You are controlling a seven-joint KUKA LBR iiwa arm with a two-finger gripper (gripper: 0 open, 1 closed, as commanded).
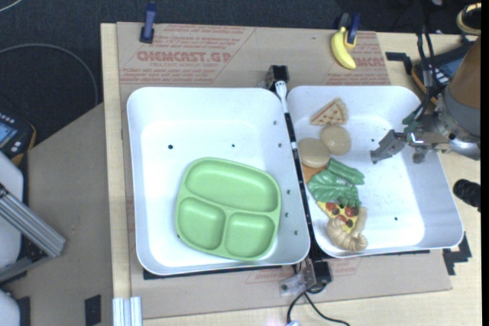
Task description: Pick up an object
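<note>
On left side of bench (114,164): white bin (153,126) w/ green divided tray (228,207) lying flat, toward bin's lower centre, three compartments, nothing in them. Blue clamp (148,21) at back edge of cardboard sheet, upper left.

At centre, between bins: black clip (279,76) at top of shared rim, another black clip (317,271) at bottom w/ cable trailing off.

Right bin (428,217), left part, toy food clustered: pizza-slice wedge (329,114) near top; round beige piece (335,139) just below; round bun-like piece (313,153) touching it at lower left; green leafy piece (336,181) under those; pizza slice w/ red toppings (345,211) beneath, overlapped by the green; tan lumpy piece (350,239) at bottom, near bin's front wall.

Behind right bin, on cardboard: yellow banana (343,50) beside a blue clamp (351,28).

Right part of right bin: claw (401,146) over bare bin floor, well apart from food cluster, fingers spread, released, nothing between them. Grey arm (466,99) entering from right edge.
</note>
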